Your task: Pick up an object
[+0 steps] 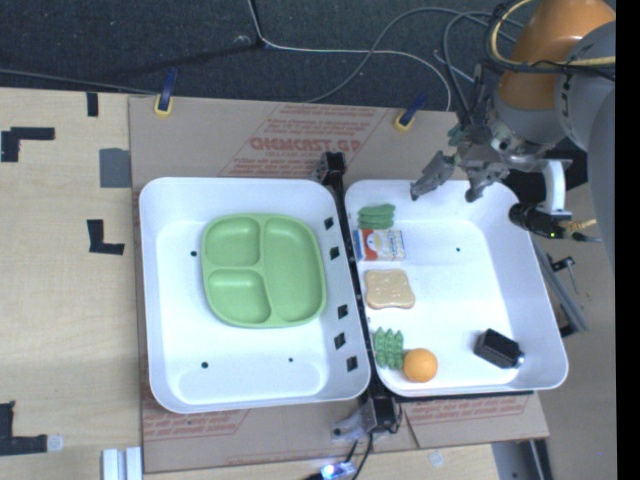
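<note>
My gripper (452,182) hangs open over the far edge of the right bin (470,258), with nothing between its two dark fingers. Down the bin's left side lie a green flat piece (377,215), a small red and white carton (380,244), a slice of toast (389,290), a green leafy toy (388,346) and an orange (421,365). A black block (497,348) rests near the bin's front right corner. All of these lie well below and left of the gripper.
The left bin (170,368) holds a green divided plate (264,269). Black clips (333,165) join the bins along the middle seam. Cables trail behind the bench by the arm (550,58).
</note>
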Robot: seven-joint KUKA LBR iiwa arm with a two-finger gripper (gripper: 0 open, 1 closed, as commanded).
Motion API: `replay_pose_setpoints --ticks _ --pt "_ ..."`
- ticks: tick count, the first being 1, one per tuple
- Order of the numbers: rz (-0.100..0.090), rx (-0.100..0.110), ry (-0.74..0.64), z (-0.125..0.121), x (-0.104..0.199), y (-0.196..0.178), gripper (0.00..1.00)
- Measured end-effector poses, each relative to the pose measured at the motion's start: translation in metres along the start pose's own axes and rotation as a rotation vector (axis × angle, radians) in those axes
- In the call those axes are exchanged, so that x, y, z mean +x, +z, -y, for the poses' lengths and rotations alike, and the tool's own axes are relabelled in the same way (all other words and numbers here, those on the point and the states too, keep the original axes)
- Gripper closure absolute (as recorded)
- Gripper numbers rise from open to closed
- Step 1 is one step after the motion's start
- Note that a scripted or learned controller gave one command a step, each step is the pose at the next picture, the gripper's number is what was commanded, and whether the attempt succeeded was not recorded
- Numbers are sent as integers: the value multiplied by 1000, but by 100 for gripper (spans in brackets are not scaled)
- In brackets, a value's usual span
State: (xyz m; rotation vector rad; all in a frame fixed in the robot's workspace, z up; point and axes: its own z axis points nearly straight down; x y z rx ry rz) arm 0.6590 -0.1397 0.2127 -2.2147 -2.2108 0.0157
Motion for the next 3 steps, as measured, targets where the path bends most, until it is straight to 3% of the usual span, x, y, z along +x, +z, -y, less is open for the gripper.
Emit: replay_pose_setpoints --ticks 1,3 --pt "2 -14 -3 -3 0 -9 0" --pt "2 -12 -4 -9 4 115 0"
